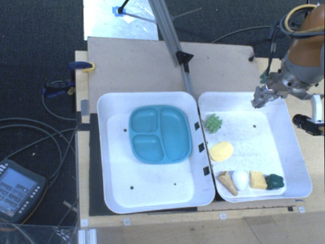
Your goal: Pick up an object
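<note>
**Desk:** Right, list it for me, front row first.

**Operator:** Item one, right bin [264,146], near edge: four pieces in a line. Cone [227,183], egg [240,179], block [258,180] and dark lump [274,181], each touching or almost touching its neighbour. I judge they sit bunched against the near wall because the bin floor slopes that way.

**Desk:** Next back?

**Operator:** Item two, lemon [222,151], alone near the bin's left wall. Item three, green toy [214,122], farther back on the same side, apart from the lemon. Both stand free all round, so I rate them easier picks than the crowded row.

**Desk:** Other bin?

**Operator:** Item four, left bin [152,182], holding a blue tray [160,134] with three compartments, lying flat, nothing in them. I take it for a drop-off place, not a pick target.

**Desk:** And the arm?

**Operator:** Item five, gripper [258,99], over the right bin's far right corner, well apart from every piece. Open or closed, I cannot tell; the tip is too blurred. Nothing hangs from it, so no pick is made. I read that high corner position as a waiting pose that keeps my view of the pieces open.

**Desk:** Beyond that?

**Operator:** Item six, bench [137,65], bare board behind the bins, with a slanted grey pole [167,24] ending between them.
</note>
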Controlling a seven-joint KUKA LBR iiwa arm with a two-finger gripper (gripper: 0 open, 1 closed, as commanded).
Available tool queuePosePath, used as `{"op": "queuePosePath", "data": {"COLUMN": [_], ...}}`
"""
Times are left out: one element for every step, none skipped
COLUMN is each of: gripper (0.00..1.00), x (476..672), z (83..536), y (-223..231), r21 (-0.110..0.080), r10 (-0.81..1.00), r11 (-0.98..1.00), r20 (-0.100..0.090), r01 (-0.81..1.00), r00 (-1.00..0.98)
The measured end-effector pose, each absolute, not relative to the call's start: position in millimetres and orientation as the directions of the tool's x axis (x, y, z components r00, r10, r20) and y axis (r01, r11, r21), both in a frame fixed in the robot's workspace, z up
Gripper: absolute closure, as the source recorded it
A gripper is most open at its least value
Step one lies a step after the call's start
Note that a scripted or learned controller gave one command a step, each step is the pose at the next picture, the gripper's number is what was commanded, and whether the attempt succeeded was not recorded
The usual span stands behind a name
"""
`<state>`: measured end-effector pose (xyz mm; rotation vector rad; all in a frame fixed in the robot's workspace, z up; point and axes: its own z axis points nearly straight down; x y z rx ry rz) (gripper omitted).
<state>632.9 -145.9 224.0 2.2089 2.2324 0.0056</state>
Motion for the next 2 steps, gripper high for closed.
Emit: {"op": "queuePosePath", "data": {"gripper": [1.0, 1.0], "x": [629.5, 633.6], "z": [223.8, 224.7], "y": [-97.4, -32.9], "r21": [0.001, 0.002], "r10": [1.0, 1.0], "r11": [0.011, 0.012], "r20": [0.002, 0.003], "r01": [1.0, 1.0], "r00": [-0.011, -0.012]}}
